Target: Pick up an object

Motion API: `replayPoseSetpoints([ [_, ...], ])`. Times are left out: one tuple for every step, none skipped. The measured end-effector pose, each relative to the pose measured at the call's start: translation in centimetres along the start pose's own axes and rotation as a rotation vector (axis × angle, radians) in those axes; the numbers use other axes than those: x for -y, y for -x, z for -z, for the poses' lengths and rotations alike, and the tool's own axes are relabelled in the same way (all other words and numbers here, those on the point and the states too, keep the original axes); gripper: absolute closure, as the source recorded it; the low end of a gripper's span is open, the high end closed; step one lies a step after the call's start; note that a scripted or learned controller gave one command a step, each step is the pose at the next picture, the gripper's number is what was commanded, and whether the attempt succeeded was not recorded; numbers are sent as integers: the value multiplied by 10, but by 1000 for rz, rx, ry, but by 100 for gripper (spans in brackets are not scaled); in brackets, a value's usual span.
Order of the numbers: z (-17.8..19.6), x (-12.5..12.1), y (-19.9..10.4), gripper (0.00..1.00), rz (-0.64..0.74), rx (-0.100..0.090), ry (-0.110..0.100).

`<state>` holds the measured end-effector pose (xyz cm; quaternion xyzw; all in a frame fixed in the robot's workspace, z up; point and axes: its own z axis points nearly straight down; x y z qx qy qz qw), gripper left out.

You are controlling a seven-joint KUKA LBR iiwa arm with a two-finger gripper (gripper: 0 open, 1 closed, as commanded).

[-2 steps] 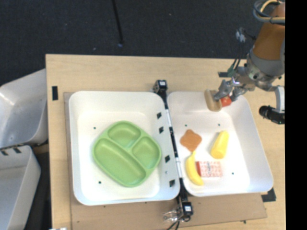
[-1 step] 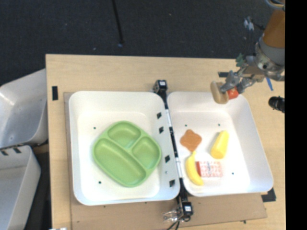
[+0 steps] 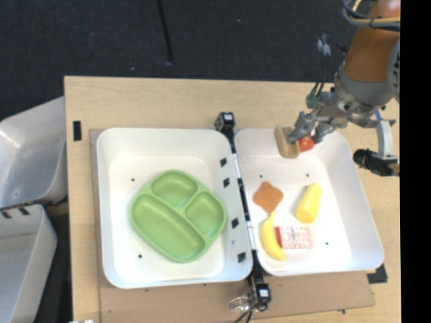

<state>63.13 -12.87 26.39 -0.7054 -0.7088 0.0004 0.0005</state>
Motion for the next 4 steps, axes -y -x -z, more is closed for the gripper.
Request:
replayPoseSetpoints([
  [-11,9,-51,100,0,0,0],
  [-9,26,-111,100,2,-1,1],
  [-2,46,-163,100,3,-2,1],
  [-1,72,-212,100,2,-1,0],
])
